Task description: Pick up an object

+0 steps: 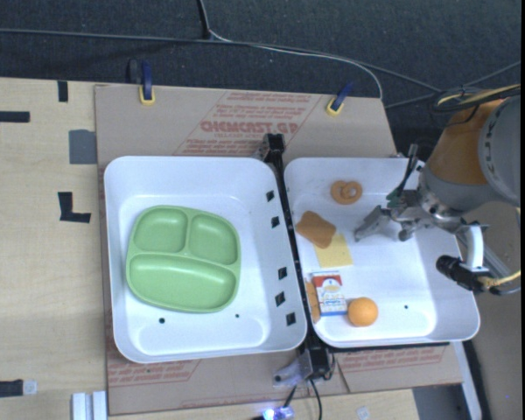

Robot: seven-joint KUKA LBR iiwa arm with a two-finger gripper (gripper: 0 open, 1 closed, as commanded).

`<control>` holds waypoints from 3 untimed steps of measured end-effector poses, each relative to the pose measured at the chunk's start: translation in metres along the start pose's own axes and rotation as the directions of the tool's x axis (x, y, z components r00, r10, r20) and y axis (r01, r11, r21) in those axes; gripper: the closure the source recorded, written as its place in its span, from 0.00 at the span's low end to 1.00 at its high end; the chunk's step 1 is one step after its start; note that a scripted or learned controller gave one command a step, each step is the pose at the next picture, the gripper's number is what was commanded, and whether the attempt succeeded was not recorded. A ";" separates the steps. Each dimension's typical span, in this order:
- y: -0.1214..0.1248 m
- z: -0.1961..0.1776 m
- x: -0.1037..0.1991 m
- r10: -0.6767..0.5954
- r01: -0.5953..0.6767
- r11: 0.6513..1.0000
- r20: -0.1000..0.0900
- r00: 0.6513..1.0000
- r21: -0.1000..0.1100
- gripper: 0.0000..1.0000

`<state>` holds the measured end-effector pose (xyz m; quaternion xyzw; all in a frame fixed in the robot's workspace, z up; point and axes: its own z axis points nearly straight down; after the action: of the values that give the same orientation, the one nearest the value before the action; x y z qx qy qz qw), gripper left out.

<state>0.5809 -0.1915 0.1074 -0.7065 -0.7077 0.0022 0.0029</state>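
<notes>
Orange ball [362, 311] lowest in right bin [420, 322], arm slanting leftward, gripper [367, 228] state unclear

So the arm [499, 160] is a chunky grey thing with a fat orange band right above the wrist. The gripper [372, 227] end is all dull grey metal, kinda boxy, with a black cable looping off the side near a white fitting.
</notes>
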 end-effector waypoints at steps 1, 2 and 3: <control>0.001 0.023 0.000 0.000 0.000 1.000 0.003 1.000 -0.007 0.00; 0.002 0.010 -0.001 -0.001 0.001 1.000 0.007 1.000 -0.013 1.00; 0.001 -0.035 -0.007 0.000 0.000 1.000 0.001 1.000 -0.009 1.00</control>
<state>0.5822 -0.1988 0.1425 -0.7067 -0.7075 -0.0006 -0.0009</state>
